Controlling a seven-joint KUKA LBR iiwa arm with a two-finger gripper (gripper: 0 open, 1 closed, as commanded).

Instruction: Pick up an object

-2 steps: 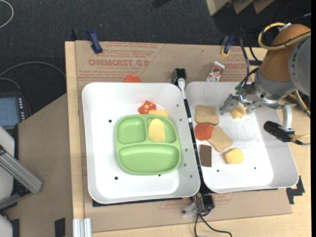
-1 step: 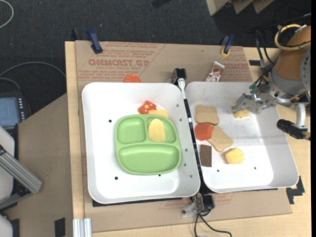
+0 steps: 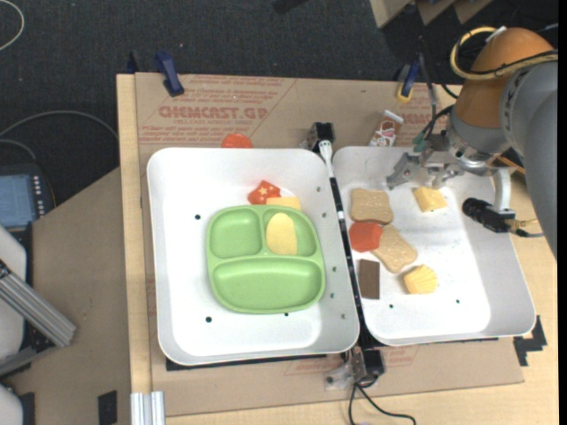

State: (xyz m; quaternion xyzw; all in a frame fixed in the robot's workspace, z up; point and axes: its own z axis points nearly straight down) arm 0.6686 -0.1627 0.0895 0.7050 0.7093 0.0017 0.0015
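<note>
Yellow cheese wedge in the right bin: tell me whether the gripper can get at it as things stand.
Probably yes. The gripper hangs just above the cheese wedge, which lies alone on bare bin floor, apart from the bread slice.

Divided tray (image 3: 264,286) in left bin (image 3: 173,237), bread slices (image 3: 371,205) (two) in right bin (image 3: 478,299)

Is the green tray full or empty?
Mostly empty. The green tray holds one yellow piece in its upper right section; its other two sections hold nothing.

Two white bins (image 3: 177,264) (image 3: 496,299), one green tray (image 3: 264,283), two bread slices (image 3: 370,205) (image 3: 395,250), one tomato slice (image 3: 365,235).
</note>
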